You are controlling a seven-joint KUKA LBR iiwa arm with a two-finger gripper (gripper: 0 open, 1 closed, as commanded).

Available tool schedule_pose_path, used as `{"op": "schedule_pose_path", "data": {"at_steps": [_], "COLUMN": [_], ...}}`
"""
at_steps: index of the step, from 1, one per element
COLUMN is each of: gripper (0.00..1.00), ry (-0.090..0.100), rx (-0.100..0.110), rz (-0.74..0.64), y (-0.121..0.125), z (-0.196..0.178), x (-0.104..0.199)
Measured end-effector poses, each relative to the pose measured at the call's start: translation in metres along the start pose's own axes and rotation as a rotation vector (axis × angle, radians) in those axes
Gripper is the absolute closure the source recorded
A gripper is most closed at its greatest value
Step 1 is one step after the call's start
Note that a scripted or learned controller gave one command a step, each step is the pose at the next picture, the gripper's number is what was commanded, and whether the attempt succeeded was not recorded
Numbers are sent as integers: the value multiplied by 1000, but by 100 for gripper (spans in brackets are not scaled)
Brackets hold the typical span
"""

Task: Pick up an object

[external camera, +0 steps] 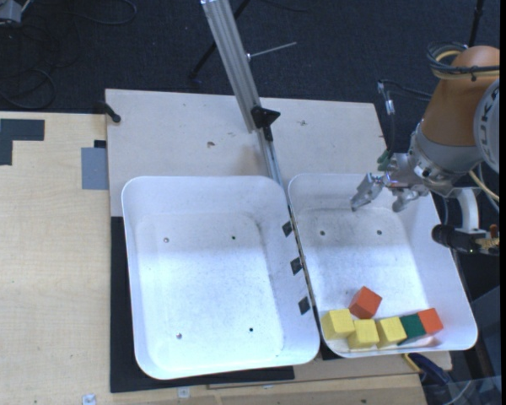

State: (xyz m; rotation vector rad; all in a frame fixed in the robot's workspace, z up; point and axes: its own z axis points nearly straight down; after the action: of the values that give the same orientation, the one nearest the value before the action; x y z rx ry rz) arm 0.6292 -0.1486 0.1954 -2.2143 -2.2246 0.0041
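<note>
1. You have the bench [185,133] under everything, a pale board carrying both bins, with light wood panelling off to its left.
2. The left bin [152,226] is the larger-looking white tray; its floor shows a few small dark dots.
3. The right bin [405,251] sits just beside it, the two rims touching along the middle, where small black clips mark the seam.
4. A grey metal rail [236,66] rises at a slant from the far end of that seam toward the top of the view.
5. The arm [455,116] enters from the right, its orange band plain above the grey wrist.
6. The gripper [373,191] hangs over the far part of the right bin, tilted toward the left. You can see nothing between its fingers; whether they are spread or closed, I cannot tell from here.
7. The blocks lie well apart from the gripper, at the near edge of the right bin. Three yellow blocks [364,331] sit in a loose row, touching one another.
8. A red block [366,302] rests tilted just behind the yellow ones.
9. A green block [412,325] follows the yellow row on its right.
10. An orange block [430,319] sits against the green one, nearest the corner.
</note>
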Motion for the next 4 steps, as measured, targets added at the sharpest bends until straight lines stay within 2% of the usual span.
{"op": "schedule_pose_path", "data": {"at_steps": [1,2,3,4], "gripper": [0,100,100,100], "ry": [1,1,-3,3], "rx": [-4,-5,-11,-8], "rz": [6,11,7,-3], "y": [-59,-58,-125,-127], "z": [106,94,102,2], "x": [2,0,27,121]}}
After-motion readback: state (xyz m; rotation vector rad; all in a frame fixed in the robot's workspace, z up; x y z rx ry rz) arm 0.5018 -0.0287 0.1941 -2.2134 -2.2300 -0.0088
